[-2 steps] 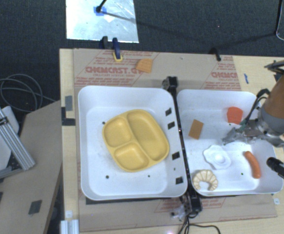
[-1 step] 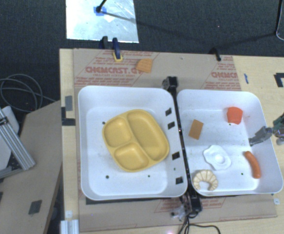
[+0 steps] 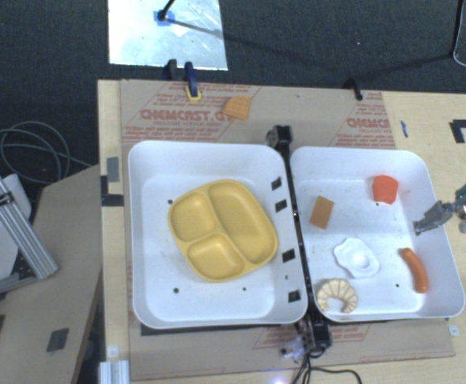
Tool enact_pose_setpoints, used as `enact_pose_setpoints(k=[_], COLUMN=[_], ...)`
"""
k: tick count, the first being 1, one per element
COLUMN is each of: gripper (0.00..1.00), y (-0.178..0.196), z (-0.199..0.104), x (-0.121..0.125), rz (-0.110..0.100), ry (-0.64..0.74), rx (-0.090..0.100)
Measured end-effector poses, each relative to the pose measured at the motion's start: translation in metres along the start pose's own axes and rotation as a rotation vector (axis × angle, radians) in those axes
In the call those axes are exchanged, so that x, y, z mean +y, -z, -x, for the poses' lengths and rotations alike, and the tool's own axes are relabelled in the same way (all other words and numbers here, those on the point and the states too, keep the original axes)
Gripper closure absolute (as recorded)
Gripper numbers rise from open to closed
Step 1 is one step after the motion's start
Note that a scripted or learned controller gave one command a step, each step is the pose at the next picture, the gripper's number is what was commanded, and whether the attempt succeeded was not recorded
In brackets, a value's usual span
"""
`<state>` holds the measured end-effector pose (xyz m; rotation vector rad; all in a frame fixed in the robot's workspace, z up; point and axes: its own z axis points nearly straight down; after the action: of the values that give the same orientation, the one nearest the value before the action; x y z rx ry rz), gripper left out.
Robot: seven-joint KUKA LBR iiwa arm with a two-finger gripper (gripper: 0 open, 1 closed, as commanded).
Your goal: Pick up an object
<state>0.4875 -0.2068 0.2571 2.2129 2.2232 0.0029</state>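
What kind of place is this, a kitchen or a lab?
Probably a robot lab test bench: two white bins taped to cardboard, toy food such as a croissant, and loose cables on the floor.

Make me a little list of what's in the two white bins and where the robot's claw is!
left bin: yellow divided plate
right bin: orange cup, brown block, fried egg toy, croissant, sausage
outside bins: tan piece on the bench
gripper: at right bin's right rim, holding nothing visible
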Motion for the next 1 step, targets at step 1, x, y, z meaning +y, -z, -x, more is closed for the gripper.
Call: enact_pose_setpoints(k=[1], gripper=[0.00], y=[-0.0966], z=[-0.0718], x=[-0.0010], rz=[-0.009], ry=[0.005], rx=[0.007])
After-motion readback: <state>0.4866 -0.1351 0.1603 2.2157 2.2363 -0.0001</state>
